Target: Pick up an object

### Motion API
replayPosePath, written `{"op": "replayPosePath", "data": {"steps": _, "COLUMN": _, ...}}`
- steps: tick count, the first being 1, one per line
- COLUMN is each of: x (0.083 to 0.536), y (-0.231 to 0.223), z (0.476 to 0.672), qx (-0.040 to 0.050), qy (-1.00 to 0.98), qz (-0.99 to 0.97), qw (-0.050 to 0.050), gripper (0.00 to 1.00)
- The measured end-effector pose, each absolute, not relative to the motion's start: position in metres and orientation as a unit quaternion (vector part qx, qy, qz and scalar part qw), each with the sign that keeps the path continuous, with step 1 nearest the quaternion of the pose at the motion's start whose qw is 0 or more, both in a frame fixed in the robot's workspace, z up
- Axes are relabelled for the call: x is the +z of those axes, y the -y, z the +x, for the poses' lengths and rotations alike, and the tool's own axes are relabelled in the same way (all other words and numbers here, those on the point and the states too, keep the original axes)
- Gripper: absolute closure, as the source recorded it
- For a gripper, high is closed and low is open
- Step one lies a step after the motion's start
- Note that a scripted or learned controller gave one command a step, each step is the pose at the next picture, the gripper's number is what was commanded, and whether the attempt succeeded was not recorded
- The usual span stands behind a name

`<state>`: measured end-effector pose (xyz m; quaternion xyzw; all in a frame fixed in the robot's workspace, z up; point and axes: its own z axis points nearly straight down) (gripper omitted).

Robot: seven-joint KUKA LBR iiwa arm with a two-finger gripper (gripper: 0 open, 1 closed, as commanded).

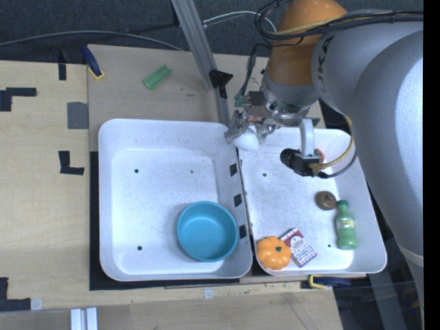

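My gripper (249, 130) hangs over the far end of the rims where the two bins meet. A small white round object (246, 141) sits between its fingertips, and the fingers are shut on it. It appears lifted off the bin floor. The right bin (289, 184) holds a small orange pumpkin (274, 253), a red and white packet (300, 247), a green bottle (346, 224) and a brown round piece (326, 199). A blue bowl (206, 231) rests at the near right of the left bin (151, 177).
A slanted grey pole (196, 40) rises behind the bins, just left of the gripper. A green item (157, 77) lies on the bench beyond the left bin. A black cable fitting (300, 161) hangs from the arm over the right bin.
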<state>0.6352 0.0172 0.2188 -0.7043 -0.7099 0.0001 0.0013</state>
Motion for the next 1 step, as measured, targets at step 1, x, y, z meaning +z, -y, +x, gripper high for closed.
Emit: {"op": "replayPosePath", "data": {"steps": 1, "x": 0.2305, "y": -0.0723, "z": 0.6466, "qx": -0.0008, "qy": 0.71, "qz": -0.704, "qw": 0.001, "gripper": 1.0}}
